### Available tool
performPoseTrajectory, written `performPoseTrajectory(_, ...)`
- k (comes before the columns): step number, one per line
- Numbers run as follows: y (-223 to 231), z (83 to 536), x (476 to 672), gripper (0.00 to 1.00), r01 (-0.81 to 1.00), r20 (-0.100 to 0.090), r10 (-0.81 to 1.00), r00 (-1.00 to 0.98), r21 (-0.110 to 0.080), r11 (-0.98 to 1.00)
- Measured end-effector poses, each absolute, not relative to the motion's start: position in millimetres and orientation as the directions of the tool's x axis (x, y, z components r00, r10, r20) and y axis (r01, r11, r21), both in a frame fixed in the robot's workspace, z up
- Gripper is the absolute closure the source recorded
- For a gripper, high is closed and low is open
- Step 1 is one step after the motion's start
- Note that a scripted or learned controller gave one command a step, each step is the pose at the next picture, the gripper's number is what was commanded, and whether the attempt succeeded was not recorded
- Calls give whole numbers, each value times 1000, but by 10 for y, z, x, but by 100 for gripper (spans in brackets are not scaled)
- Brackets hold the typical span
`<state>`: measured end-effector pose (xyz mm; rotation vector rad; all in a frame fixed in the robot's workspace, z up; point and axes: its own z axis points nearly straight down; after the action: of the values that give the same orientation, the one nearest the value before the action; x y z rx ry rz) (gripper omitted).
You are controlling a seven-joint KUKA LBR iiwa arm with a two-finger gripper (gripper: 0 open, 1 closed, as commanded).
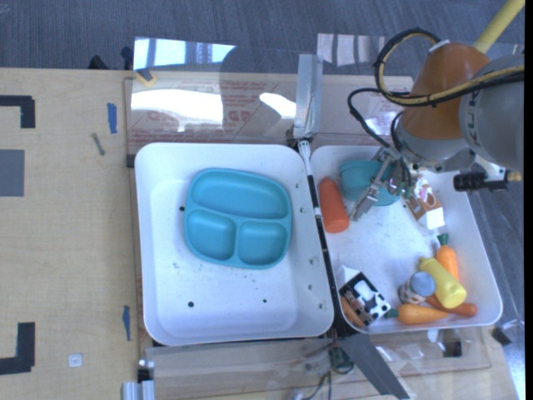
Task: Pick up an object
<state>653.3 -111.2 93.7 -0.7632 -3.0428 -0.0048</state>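
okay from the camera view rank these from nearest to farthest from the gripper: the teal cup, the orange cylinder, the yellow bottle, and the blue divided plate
From the gripper:
1. Teal cup, right beside it.
2. Orange cylinder, by the right bin's left wall.
3. Yellow bottle, right bin's near corner.
4. Blue divided plate, left bin.

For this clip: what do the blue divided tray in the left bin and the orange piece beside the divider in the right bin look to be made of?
The blue divided tray looks like moulded plastic or silicone: uniform colour, rounded compartments, soft matte sheen. The orange piece looks like smooth plastic, perhaps toy food: even colour, rounded ends, a faint highlight. Both bins, such as the left bin, appear to be thin glossy white plastic.
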Motion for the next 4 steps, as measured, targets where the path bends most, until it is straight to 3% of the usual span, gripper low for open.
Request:
performPoseTrajectory(1, -1782, 947, 6143, 0, 559, -3, 559, -829, 21, 829)
performPoseTrajectory(2, -1030, 925, 6487, 0, 640, -16, 641, -768, 9, 768)
performPoseTrajectory(3, -986, 915, 6546, 0, 651, -8, 651, -759, 0, 759)
performPoseTrajectory(4, -1803, 911, 5579, 0, 636, -11, 636, -772, 3, 772)
